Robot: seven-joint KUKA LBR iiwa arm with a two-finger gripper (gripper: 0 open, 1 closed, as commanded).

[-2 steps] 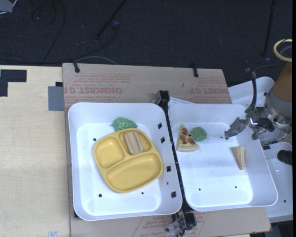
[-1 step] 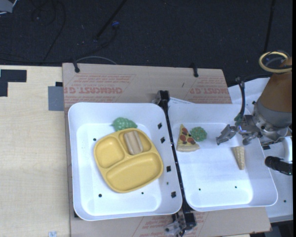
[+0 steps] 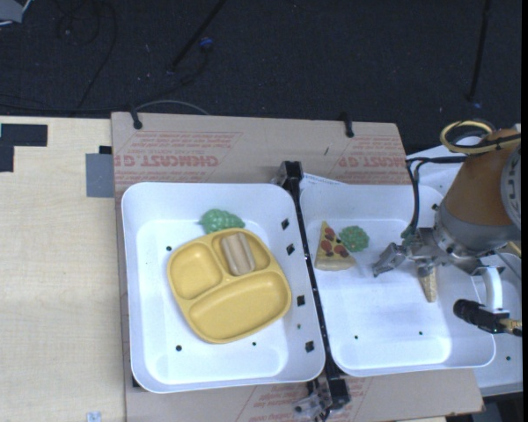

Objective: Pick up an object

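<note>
**Operator:** Where does the pick stand?

**Spotter:** Your hand (image 3: pixel 403 258) sits low over the right bin (image 3: pixel 378 341), reaching in from the right under the orange band (image 3: pixel 475 192). Its dark fingers (image 3: pixel 389 260) look spread, with nothing between them, so you have no grip on anything yet, I'd say.

**Operator:** What can I go for?

**Spotter:** You have three choices in that bin. The pizza slice (image 3: pixel 333 246) lies near the divider, with the green broccoli piece (image 3: pixel 355 237) touching it on the right. A tan cone (image 3: pixel 429 284) lies just beside the hand, on the arm's side.

**Operator:** Which one, and how?

**Spotter:** I'd take the broccoli: it is bulky and near your fingertips. Centre the fingers over it, straddle it clear of the pizza, go right down, then close. The left bin (image 3: pixel 150 323) holds the yellow divided tray (image 3: pixel 229 310); you can leave that alone.
</note>
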